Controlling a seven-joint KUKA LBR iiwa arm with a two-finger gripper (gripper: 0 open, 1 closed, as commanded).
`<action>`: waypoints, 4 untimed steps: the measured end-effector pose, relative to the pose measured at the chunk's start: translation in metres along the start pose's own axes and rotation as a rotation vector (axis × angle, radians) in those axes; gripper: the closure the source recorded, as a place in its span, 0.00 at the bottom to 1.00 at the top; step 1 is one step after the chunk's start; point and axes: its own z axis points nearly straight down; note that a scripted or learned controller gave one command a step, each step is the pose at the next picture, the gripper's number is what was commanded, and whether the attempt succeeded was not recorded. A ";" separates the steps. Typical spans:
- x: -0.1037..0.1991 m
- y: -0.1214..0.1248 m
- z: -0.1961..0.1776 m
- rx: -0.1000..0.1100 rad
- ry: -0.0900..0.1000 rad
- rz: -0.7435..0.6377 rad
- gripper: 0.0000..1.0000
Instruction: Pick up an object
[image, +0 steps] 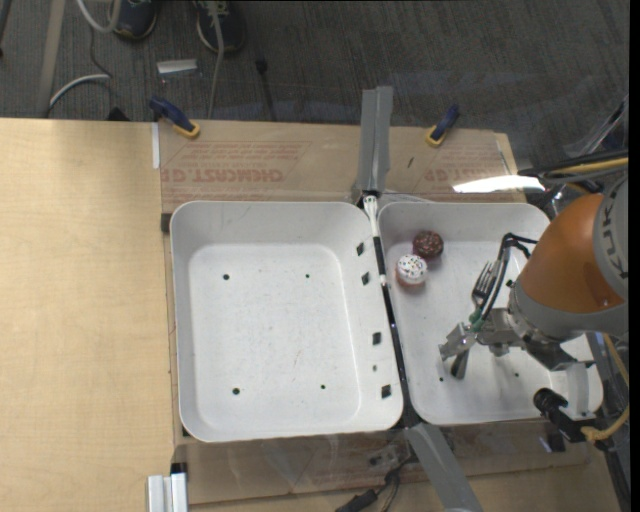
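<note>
Hovering low over the right bin (440, 400), the gripper (455, 357) spreads its fingers apart, gripping nothing
Two small balls sit touching at that bin's upper left: a dark red ball (428, 243), a white speckled ball (412, 268) just below

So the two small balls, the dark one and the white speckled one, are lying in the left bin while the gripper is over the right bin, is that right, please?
Not quite: the balls are not in the left bin. The camera view shows the dark ball and the white speckled ball lying in the right bin, near its upper left corner. The gripper is indeed over the right bin.
</note>
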 end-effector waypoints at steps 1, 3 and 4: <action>-0.013 0.049 -0.063 -0.003 -0.001 -0.273 0.00; -0.066 0.085 -0.042 -0.002 -0.002 -0.214 0.00; -0.063 -0.008 0.008 0.001 0.001 -0.089 0.00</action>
